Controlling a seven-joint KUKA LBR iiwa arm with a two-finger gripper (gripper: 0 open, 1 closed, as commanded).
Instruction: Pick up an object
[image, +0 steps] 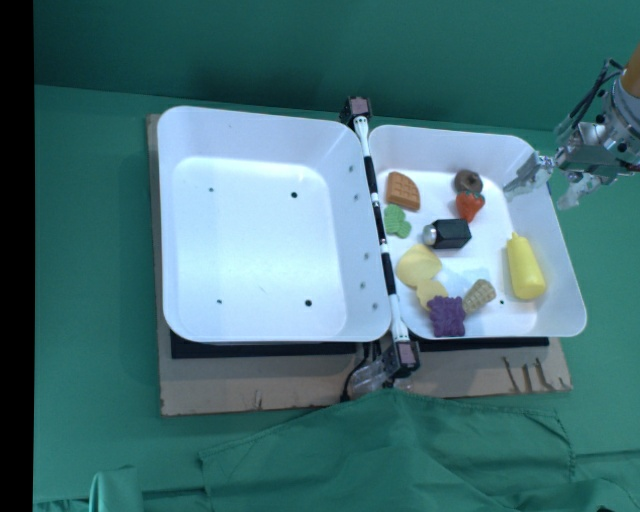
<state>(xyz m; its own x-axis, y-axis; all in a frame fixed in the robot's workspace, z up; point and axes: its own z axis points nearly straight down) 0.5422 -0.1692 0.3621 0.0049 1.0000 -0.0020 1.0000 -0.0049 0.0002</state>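
Camera view: green cloth (90, 300) under white bins (190, 130).

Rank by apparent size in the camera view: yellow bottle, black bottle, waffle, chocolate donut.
Largest to smallest:
1. yellow bottle
2. black bottle
3. waffle, close to the black bottle, so that order is unsure
4. chocolate donut
All lie in the right bin at similar distance from the camera.

Grey metal claw (546, 180), thin cables above, orange band at wrist.
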